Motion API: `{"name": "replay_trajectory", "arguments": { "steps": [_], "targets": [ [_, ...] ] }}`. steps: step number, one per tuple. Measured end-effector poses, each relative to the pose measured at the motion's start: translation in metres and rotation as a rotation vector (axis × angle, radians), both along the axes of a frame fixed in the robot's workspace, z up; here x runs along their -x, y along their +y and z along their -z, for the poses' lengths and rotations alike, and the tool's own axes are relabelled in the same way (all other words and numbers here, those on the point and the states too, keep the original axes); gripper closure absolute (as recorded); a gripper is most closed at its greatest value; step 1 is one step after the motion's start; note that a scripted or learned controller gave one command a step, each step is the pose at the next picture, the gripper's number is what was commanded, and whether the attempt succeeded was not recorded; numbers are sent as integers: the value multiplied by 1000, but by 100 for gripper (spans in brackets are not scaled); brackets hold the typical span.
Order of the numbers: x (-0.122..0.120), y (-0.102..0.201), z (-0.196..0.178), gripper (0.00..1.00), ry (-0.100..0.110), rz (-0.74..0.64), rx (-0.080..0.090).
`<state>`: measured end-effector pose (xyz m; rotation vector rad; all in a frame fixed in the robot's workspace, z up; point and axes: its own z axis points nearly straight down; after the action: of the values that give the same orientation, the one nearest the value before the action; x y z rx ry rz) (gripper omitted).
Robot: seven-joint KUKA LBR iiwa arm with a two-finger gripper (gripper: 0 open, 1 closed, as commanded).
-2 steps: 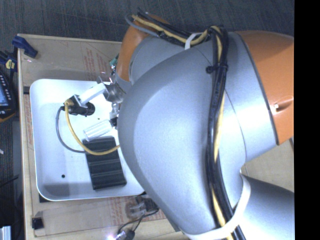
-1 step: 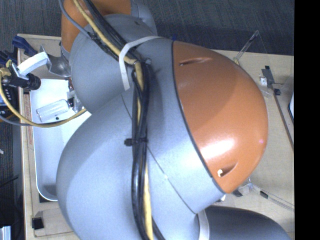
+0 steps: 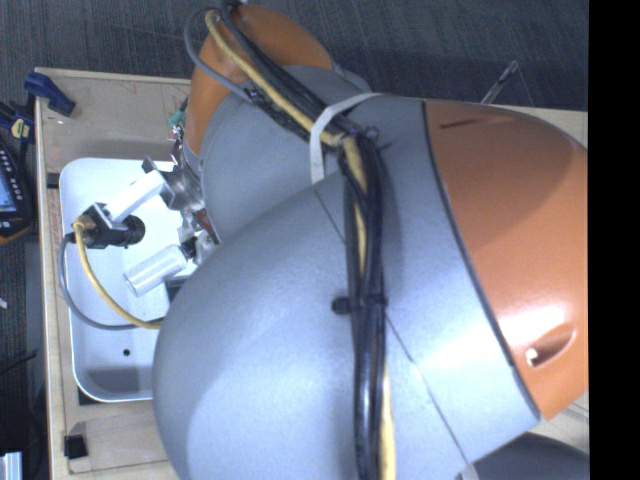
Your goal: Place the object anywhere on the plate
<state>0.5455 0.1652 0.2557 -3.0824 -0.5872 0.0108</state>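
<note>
My gripper [image 3: 113,246] hangs over the left white bin [image 3: 78,183], reaching in from the right. Its two white fingers [image 3: 135,196] stand apart, one above the other in the view, and nothing shows between them, so it is open. A black cylindrical fitting [image 3: 112,231] with a yellow cable [image 3: 100,293] sits by the fingers. The grey arm with its orange band [image 3: 510,248] is very close to the camera and hides most of both bins.
The wooden bench [image 3: 110,98] frames the bin. A blue clamp [image 3: 47,90] lies at the bench's far left corner. A dark device [image 3: 10,193] sits past the left edge, and a small black block [image 3: 75,446] rests near the front left.
</note>
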Motion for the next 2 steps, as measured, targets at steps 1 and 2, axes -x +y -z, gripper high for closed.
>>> {"name": "replay_trajectory", "arguments": {
  "steps": [1, 2],
  "targets": [
    [21, -47, -126, 100, -12, 170, 5],
    [35, 3, -43, 100, -3, 169, 7]
  ]
}}
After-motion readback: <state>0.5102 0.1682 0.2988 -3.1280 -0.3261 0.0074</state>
